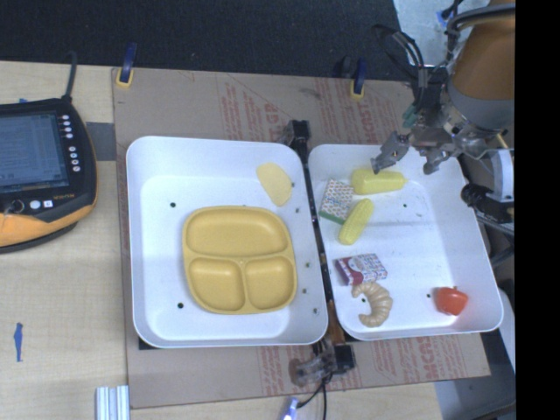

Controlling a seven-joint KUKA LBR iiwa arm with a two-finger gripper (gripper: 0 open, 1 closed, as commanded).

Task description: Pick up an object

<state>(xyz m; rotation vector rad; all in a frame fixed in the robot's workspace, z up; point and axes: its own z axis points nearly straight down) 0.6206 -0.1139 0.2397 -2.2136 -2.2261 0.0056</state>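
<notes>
- Tool [411, 153] hangs over the far part of the right bin [477, 234], its two dark fingers spread apart, one pointing down-left toward the yellow block [378, 181], the other off to the right.
- I see nothing between the fingers; the left fingertip [385, 159] sits just above the block's far edge, and I cannot tell whether it touches.
- That yellow block looks like my nearest candidate. It lies near the bin's far wall, with the corn cob [355, 221] just in front of it and a small green-and-white packet [337, 200] beside the cob.
- To do this step well, I judge I should centre the spread fingers across the block's short side before descending, so both close on flat faces rather than skating off one end.
- I would also keep the descent clear of the corn cob, which lies close enough to be nudged.
- Further choices sit nearer me in the same bin: a red-and-white carton [360, 269], a croissant [376, 304] and a red piece [451, 301] in the corner.
- On the surface, the left bin [149, 234] carries a yellow divided plate [239, 258] and a pale yellow slice [275, 184].
</notes>
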